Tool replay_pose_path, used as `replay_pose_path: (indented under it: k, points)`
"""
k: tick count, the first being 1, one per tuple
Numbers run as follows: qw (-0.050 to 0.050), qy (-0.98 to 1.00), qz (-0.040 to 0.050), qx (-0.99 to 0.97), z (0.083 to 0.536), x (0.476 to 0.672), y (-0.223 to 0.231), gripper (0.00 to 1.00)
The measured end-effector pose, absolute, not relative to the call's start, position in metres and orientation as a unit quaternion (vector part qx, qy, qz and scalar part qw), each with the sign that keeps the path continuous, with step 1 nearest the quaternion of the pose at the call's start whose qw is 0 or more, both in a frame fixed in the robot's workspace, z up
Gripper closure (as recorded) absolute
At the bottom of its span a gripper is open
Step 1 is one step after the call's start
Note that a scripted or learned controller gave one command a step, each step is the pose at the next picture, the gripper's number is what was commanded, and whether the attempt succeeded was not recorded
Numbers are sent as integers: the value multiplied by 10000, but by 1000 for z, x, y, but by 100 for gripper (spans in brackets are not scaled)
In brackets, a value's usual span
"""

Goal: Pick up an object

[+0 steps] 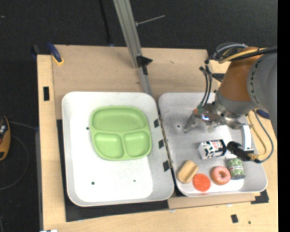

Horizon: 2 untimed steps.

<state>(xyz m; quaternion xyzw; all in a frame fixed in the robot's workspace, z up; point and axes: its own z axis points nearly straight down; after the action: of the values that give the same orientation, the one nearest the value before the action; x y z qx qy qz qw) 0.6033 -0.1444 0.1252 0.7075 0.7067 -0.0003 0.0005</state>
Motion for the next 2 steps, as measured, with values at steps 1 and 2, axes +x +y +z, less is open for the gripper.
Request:
replay_pose_path:
  k: [1,2]
  points:
    - [19,7058,7,7084,136,604,-146,100]
    - [27,7067,12,7075,185,603,-156,100]
